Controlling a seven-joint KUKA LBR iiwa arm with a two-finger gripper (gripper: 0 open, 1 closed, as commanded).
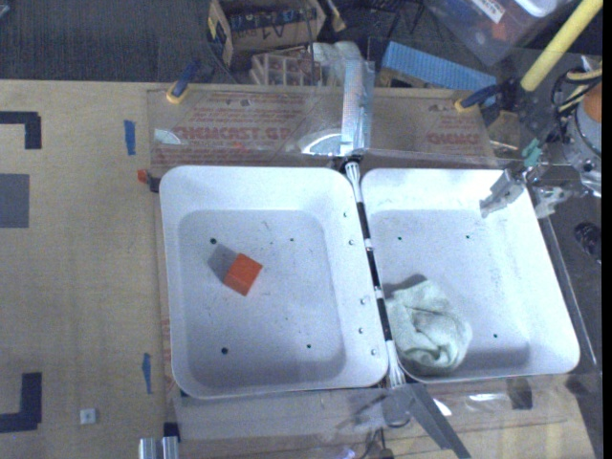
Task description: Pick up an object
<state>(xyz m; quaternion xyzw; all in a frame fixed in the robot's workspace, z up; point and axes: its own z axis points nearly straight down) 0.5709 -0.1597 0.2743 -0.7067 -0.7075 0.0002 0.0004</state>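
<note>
An orange block (243,273) lies in the left white bin (191,199), left of its middle. A crumpled white cloth (430,324) sits in the right white bin (535,295), against the near left corner by the divider. My gripper (501,195) hangs over the far right corner of the right bin, well away from the cloth and far from the block. Nothing shows in its grasp.
The bins meet at a central rim (368,256). A cardboard wall (239,127) and a metal post (356,103) stand behind them. Clutter, a yellow pole (564,32) and the arm's body (574,151) crowd the far right. Bare wooden bench (76,275) spreads to the left.
</note>
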